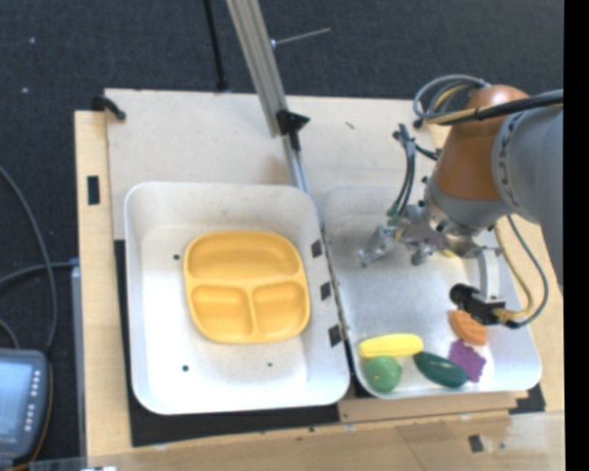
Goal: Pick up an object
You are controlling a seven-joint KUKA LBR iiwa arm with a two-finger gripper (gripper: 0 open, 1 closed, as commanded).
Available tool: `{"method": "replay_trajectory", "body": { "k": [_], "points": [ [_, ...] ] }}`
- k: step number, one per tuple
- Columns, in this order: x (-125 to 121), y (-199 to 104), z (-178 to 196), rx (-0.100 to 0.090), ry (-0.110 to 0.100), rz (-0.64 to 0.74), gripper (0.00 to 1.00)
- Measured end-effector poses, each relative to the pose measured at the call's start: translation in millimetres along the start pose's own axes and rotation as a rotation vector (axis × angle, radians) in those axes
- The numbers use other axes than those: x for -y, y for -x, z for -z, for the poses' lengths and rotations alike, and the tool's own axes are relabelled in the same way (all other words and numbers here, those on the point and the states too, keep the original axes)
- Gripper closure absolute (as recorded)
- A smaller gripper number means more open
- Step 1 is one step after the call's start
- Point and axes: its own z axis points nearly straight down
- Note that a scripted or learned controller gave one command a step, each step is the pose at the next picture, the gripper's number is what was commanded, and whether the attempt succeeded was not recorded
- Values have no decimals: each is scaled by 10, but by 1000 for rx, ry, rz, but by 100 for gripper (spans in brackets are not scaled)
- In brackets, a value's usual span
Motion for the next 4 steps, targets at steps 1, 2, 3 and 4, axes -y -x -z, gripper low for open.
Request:
{"method": "replay_trajectory", "body": {
  "k": [1,2,3,4],
  "points": [
    [6,12,-496,1,1,-1,0],
    [-13,19,-353,-1,8,-8,100],
    [-126,18,164,0,11,3,100],
    [-151,69,610,0,11,3,100]
  ]
}}
